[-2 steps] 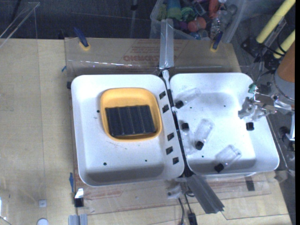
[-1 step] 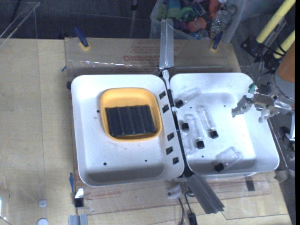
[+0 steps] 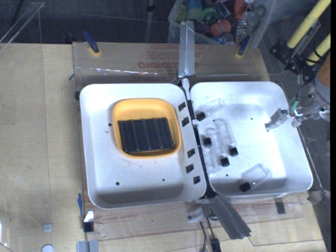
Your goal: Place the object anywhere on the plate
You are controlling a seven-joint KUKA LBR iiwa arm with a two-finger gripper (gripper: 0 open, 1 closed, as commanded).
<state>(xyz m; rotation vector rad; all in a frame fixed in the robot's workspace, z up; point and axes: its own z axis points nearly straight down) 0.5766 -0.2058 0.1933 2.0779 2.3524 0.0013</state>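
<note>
Worktop point(image 3: 42, 140): pale wood, bare to the left of the plate.

Blue clamp point(image 3: 93, 45): behind the plate and to its left, on a clear sheet at the back edge of the bins.

Left bin point(image 3: 100, 182): shallow, white, rounded corners; carries the plate in its rear middle part.

Plate point(image 3: 126, 109): yellow-orange, rounded-square, flat on the bin floor, rim visible all round.

Dark ridged slab point(image 3: 145, 135): rectangular, near-black, with lengthwise ribs; lying flat inside the plate and covering most of its well, within the rim. Taken here as the task's object, already resting on the plate.

Central seam point(image 3: 190, 140): just right of the plate, where the two bins meet; row of small black tabs along it.

Tub of coloured toys point(image 3: 218, 9): clear-sided, well behind the plate and to its right, off the bins.

Right bin point(image 3: 273, 167): white, right of the plate beyond the seam.

Clear plastic pieces with black caps point(image 3: 220, 135): scattered in the right bin's half nearer the plate; exact shapes hard to read. One further clear piece point(image 3: 256, 173) near that bin's front.

Gripper point(image 3: 278, 119): well right of the plate, over the right bin's far edge, nothing seen in its grasp; open or closed cannot be told.

Arm point(image 3: 323, 83): farthest from the plate, at the right edge.
</note>
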